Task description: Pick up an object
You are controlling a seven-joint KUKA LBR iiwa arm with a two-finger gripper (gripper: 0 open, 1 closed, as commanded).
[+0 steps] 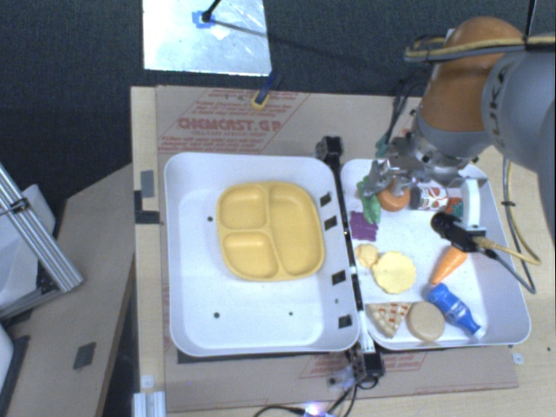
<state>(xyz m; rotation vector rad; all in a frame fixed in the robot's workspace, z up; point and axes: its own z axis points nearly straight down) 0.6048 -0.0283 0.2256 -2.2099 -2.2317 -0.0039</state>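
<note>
The arm comes in from the right and the gripper (380, 183) hangs low over the back corner of the right bin (504, 315), right above a small orange and green toy vegetable (388, 201). Whether the jaws are spread or closed I cannot tell; the wrist hides them, and nothing shows clearly between them. That toy looks like the likely target: light, hard plastic, rounded and probably slick, so a pinch across its middle would serve better than at a tapering end. Close by lie a purple piece (362, 226), a yellow disc (394, 272), a carrot (448, 263), a blue bottle (453, 308), a pizza slice (388, 317) and a tan cookie (426, 321). The left bin (187, 259) carries a yellow divided plate (268, 230). Crowding near the wall may cause a slip.
</note>
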